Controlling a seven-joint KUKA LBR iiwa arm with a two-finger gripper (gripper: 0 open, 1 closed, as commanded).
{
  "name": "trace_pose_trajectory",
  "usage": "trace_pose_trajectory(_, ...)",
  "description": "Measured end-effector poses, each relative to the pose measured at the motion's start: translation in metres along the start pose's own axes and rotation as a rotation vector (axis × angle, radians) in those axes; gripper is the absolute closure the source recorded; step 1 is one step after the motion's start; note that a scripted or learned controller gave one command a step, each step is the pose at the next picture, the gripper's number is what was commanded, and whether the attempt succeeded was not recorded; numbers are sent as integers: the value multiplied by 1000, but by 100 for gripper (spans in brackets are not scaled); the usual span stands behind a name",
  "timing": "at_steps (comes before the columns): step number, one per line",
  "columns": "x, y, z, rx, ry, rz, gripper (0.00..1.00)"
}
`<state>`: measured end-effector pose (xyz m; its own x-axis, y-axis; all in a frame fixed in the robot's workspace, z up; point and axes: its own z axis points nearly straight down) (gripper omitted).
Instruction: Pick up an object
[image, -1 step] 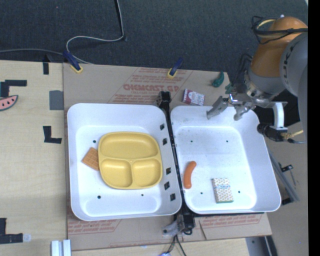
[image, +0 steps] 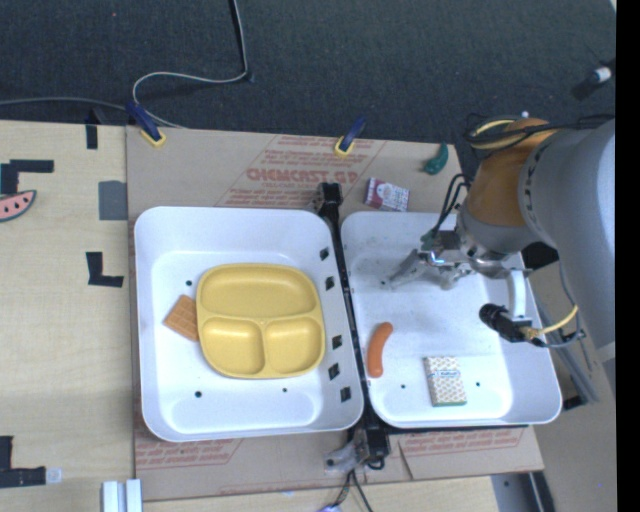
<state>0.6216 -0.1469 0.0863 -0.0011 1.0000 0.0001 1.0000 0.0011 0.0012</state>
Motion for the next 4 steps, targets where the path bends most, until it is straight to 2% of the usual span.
trace_pose_trajectory(1,-1,1,-10,-4,-3,-1,100)
trace_pose_trajectory(2,-1,1,-10,-4,-3,-1,0)
trace_pose_trajectory(3,0,1,-20,-3,-2,-1,100)
trace_pose_trajectory(4,0,1,-20,-3,-2,-2,0)
